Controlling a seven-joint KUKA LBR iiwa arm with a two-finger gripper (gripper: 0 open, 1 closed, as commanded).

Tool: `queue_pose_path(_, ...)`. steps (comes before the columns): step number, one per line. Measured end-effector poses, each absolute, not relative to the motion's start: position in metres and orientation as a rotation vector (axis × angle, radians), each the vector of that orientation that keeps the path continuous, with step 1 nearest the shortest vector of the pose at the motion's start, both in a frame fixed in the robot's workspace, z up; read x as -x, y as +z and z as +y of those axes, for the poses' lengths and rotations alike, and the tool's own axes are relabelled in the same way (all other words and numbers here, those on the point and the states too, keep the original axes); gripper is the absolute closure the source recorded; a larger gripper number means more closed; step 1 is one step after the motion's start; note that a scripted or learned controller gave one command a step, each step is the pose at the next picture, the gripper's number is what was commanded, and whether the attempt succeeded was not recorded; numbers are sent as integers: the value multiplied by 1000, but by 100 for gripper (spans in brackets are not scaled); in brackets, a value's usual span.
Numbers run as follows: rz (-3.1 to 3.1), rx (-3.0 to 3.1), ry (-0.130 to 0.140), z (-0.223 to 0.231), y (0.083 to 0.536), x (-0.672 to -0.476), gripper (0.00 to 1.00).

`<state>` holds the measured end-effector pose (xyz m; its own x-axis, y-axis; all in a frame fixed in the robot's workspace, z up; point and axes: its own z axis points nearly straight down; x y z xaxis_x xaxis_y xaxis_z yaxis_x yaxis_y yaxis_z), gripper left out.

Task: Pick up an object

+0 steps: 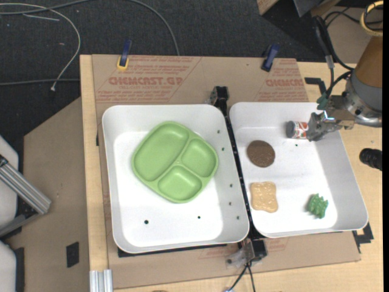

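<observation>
Two white bins side by side on the table. Right bin point(340, 181): brown round patty point(261, 153) at its left, tan toast piece point(264, 197) below, green broccoli-like toy point(316, 205) lower right, small red-and-white object point(299, 129) near the upper edge. Hand point(317, 126) low, just beside that object at upper right, seemingly lined up for a grab; finger state impossible to tell. Left bin point(121, 212) bearing a green divided plate point(175, 161).
</observation>
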<state>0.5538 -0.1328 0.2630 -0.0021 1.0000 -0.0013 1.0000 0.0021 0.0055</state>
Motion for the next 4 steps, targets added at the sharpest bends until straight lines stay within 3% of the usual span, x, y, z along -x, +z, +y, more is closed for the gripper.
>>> queue_pose_path(4, 2230, -2216, 1, 84, 248, -537, 100)
